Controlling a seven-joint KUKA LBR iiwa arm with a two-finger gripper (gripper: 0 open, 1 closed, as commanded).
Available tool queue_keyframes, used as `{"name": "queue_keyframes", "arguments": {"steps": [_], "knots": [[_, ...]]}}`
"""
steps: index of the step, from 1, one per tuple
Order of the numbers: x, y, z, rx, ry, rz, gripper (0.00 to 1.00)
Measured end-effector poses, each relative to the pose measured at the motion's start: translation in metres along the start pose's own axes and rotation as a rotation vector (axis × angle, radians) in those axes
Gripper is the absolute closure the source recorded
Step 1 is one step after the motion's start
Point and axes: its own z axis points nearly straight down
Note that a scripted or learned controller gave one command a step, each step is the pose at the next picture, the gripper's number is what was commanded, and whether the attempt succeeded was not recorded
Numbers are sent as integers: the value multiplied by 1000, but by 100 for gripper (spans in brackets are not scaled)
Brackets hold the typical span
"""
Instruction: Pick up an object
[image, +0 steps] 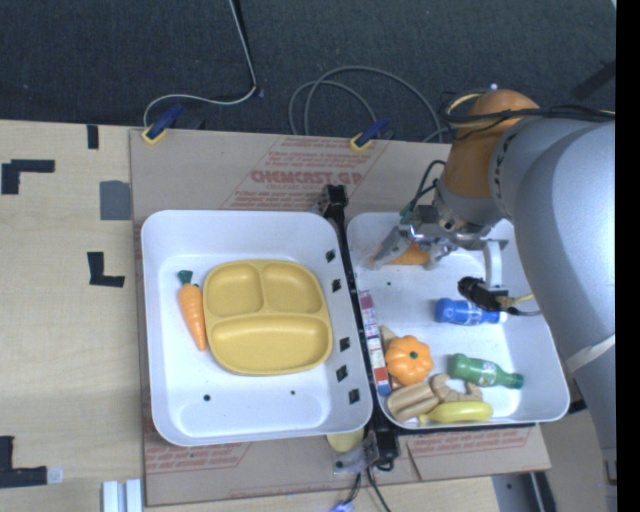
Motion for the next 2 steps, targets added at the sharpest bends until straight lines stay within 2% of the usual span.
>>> {"name": "queue_keyframes", "arguments": {"steps": [2], "knots": [[8, 0, 0, -1, -2, 1, 0]]}}
